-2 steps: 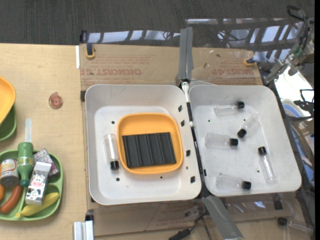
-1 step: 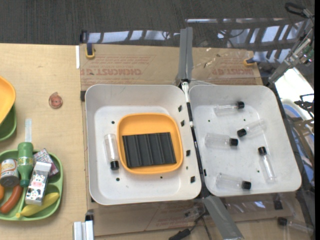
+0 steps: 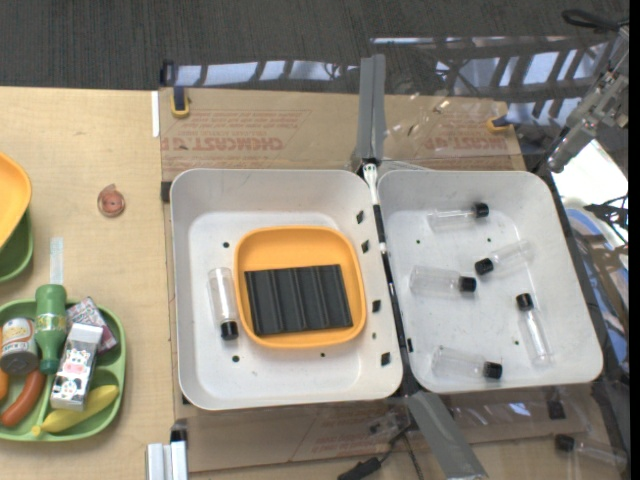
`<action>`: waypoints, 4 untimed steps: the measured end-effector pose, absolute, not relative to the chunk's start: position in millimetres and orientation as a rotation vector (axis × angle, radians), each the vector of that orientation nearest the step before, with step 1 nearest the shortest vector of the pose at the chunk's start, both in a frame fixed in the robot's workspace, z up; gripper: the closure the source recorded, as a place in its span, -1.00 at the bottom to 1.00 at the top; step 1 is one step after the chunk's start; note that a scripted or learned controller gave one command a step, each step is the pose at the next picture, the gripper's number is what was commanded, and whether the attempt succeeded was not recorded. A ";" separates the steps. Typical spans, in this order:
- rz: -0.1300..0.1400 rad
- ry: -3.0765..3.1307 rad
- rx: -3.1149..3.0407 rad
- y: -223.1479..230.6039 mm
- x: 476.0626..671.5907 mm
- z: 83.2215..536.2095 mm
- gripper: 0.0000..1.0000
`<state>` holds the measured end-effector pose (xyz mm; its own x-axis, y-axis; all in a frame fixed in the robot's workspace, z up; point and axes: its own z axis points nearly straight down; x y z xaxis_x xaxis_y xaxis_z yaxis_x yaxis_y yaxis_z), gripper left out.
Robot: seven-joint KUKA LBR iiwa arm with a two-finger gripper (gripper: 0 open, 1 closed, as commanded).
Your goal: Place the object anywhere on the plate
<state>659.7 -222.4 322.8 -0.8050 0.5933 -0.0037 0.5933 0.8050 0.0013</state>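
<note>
Clear vial (image 3: pixel 221 303), black cap, lying just left of yellow plate (image 3: pixel 298 245); fingers' state apparently indiscernible

One camera hangs above the bench (image 3: pixel 90 168), looking down at a slant, far enough back to take in both bins (image 3: pixel 190 298) and the floor beyond.

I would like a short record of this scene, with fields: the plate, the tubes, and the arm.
plate: orange plate with a dark ribbed insert, in the left bin
tube beside plate: one clear tube with black cap, lying in the left bin off the plate's left edge, not on it
tubes in right bin: five clear capped tubes scattered in the right bin
arm: part visible at upper right, away from both bins
</note>
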 end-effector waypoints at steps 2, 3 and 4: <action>0.002 3.137 0.124 -221.9 645.1 313.9 -1.00; 0.001 3.114 -0.371 -221.7 651.4 309.7 -1.00; -0.001 3.017 -0.850 -221.5 660.2 316.6 -1.00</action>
<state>660.2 -221.5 316.6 -0.8528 -0.5222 -0.0066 -0.5222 0.8528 -0.0024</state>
